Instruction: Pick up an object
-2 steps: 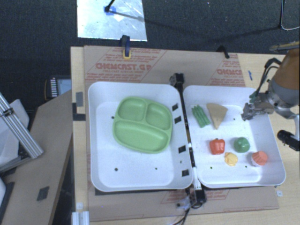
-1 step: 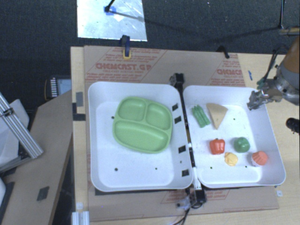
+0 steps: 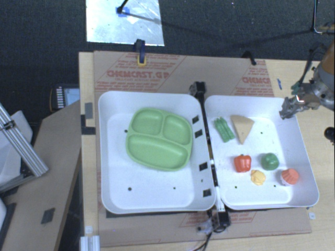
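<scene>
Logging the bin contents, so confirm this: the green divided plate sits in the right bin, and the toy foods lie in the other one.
Wrong on the side: the camera view shows the green divided plate in the left bin. The toy foods, such as the red pepper and cheese wedge, lie in the other one, the right bin.

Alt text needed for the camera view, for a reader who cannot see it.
The pincer hovers at the right bin's far right edge, with toy foods below: green beans, cheese wedge, red pepper. The left bin holds a green divided plate.
</scene>
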`<state>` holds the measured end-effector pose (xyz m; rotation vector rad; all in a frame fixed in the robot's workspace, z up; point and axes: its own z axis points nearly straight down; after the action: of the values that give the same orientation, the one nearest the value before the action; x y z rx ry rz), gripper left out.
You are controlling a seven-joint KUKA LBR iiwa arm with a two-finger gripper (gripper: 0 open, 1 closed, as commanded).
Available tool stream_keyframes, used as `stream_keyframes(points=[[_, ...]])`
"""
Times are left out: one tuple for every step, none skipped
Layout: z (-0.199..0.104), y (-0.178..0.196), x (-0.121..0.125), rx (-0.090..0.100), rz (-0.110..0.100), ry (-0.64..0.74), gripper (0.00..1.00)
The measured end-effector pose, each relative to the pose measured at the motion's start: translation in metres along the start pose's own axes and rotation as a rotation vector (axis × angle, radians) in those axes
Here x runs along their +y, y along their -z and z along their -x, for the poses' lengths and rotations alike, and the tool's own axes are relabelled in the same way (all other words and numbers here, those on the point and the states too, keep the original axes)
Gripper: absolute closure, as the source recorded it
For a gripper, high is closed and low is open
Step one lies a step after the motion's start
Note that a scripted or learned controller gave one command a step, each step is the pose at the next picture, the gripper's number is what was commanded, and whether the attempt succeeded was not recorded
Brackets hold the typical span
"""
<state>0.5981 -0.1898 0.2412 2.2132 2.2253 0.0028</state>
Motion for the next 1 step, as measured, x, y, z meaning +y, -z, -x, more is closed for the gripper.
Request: stream_keyframes(points=[[-0.0553, -0.0109, 0.0089, 0.002, -0.001, 0.004, 1.00]])
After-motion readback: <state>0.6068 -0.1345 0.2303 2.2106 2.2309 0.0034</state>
